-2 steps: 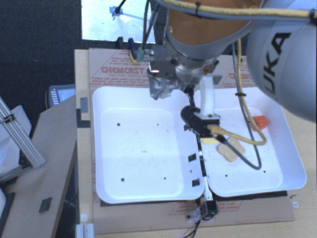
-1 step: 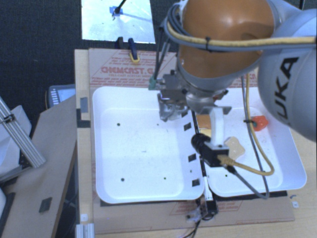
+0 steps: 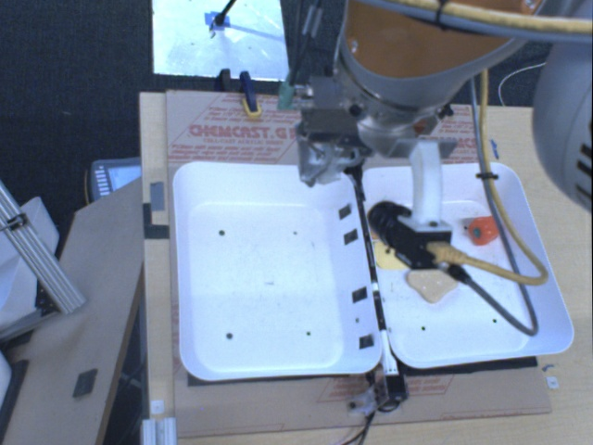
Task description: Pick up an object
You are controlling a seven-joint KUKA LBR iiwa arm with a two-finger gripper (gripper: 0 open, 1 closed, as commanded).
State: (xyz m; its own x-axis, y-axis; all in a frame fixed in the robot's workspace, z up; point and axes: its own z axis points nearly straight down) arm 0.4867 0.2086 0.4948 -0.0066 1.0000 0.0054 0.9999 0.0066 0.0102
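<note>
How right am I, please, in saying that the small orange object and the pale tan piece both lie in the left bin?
Not quite: the bin is wrong. The camera view shows the small orange object and the pale tan piece both lying in the right bin.

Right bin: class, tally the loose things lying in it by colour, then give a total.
orange thing: 1
beige thing: 1
yellow thing, partly hidden, so less sure: 1
Total: 3
</note>
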